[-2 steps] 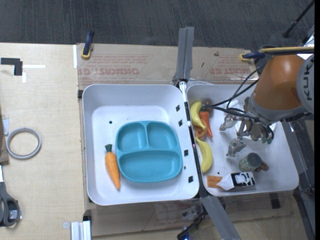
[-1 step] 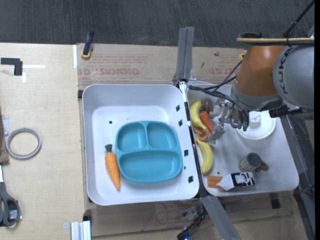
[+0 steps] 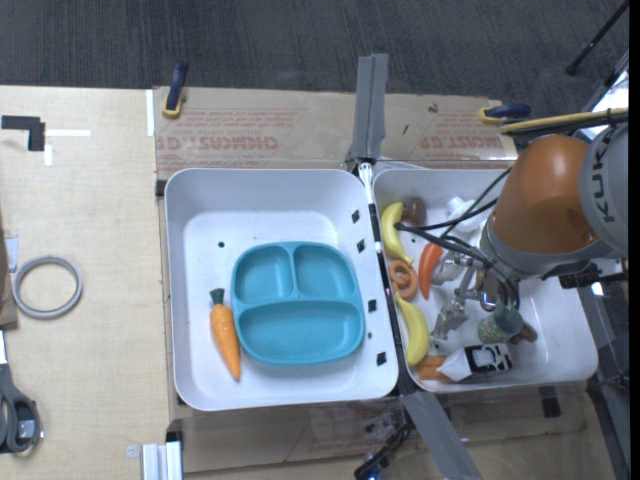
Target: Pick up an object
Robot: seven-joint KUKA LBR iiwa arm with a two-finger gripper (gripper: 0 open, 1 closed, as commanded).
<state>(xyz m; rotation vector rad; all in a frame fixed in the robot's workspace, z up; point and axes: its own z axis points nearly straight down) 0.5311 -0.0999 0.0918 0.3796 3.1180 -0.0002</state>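
My gripper (image 3: pixel 468 306) hangs low in the right bin (image 3: pixel 560 363), under the arm's orange band (image 3: pixel 545 203), amid cables. Objects lie around it in that bin: a yellow banana (image 3: pixel 390 230) and a second banana (image 3: pixel 413 330) along the left wall, a red chili (image 3: pixel 429 265), an orange ring (image 3: pixel 403 278), a brown piece (image 3: pixel 414 210) at the back, a green-grey round item (image 3: pixel 502 324) just right of the gripper, and a black-and-white block (image 3: pixel 488 360) in front. The arm hides part of the bin's right side. I see nothing clearly held.
The left bin (image 3: pixel 190 268) holds a blue divided plate (image 3: pixel 297 303) and a toy carrot (image 3: pixel 226 338) beside it. On the bench to the left lie a grey tape ring (image 3: pixel 45 286) and scissors (image 3: pixel 15 418). Blue clamps (image 3: pixel 177 83) sit at the cardboard's back edge.
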